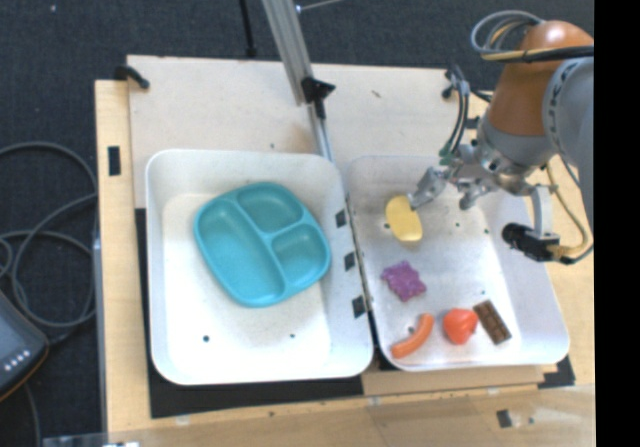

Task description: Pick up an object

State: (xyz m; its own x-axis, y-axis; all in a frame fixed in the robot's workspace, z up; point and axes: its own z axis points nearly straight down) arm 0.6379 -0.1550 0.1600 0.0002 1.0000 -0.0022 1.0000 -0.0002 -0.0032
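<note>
The right bin (520,265) holds a yellow lemon-shaped object (404,220) at its upper left, a purple cluster (404,281) in the middle, and an orange carrot (413,335), a red-orange tomato (459,326) and a brown block (492,322) along the front. My gripper (447,191) hangs over the bin's upper part, just right of and above the yellow object. Its two fingers stand apart, with nothing between them.
The left bin (165,235) holds a teal divided plate (262,242). A metal pole (285,25) rises at a slant behind the bins. Cables lie on the dark floor at left. The arm's grey wrist with orange band (530,95) is over the right bin's far corner.
</note>
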